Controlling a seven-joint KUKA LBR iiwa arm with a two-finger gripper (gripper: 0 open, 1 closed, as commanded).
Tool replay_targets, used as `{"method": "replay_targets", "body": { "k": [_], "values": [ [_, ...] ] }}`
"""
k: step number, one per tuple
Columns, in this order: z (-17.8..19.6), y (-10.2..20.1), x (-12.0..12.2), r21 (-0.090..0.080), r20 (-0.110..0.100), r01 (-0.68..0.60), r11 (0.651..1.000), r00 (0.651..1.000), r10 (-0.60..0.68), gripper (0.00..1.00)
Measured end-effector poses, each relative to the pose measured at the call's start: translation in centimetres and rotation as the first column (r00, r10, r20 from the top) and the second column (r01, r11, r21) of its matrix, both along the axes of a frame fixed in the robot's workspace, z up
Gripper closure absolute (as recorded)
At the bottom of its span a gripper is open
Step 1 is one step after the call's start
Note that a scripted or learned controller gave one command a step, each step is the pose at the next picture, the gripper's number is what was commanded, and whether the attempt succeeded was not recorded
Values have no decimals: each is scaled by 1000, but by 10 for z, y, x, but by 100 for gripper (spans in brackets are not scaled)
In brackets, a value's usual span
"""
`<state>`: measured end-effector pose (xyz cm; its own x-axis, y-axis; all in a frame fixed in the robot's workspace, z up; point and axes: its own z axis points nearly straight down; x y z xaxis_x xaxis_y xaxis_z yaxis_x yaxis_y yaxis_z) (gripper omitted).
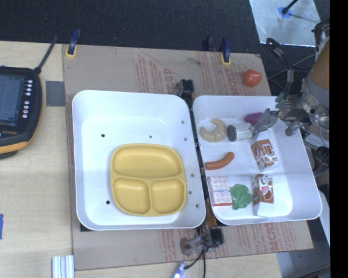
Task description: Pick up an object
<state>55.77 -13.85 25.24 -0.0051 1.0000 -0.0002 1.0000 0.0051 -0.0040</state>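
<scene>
Pale wooden surface (23, 213) under a brown cardboard sheet (133, 68), pinned at the far edge by two blue clamps (72, 42). Two white bins side by side on the sheet: left bin (93, 114) carrying one yellow plate (148, 178) with three compartments, right bin (301, 196) carrying the loose pieces. Grey arm (316, 68) cut off at the right edge, only a patch of orange to be seen. One black and orange handheld screen (6, 112) at the left, partly out of frame. Gripper (275, 129) low over the far right corner of the right bin, fingers (267, 120) spread apart with nothing between them. Just beside the left finger, one small purple piece (253, 119), rounded and glossy, partly hidden by that finger, shape hard to make out. Near it one short dark cylinder with a pale end (232, 133), touching one beige croissant-shaped piece (213, 131). Further toward the near side, one orange-red sausage (219, 161) lying at a slant, apart from the rest. Three red and white packets (264, 154), print too small to read: one mid-bin, two at the near side with one crumpled green piece (240, 196) between them. One red tomato-like ball (252, 77) outside the bins on the cardboard.
</scene>
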Motion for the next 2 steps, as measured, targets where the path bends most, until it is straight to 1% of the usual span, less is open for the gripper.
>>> {"method": "replay_targets", "body": {
  "k": [1, 2],
  "values": [
    [-69, -29, 52, -2, -1, 0, 1000, 1000, 0, 0],
    [-161, -73, 98, 1, -1, 0, 1000, 1000, 0, 0]
  ]
}}
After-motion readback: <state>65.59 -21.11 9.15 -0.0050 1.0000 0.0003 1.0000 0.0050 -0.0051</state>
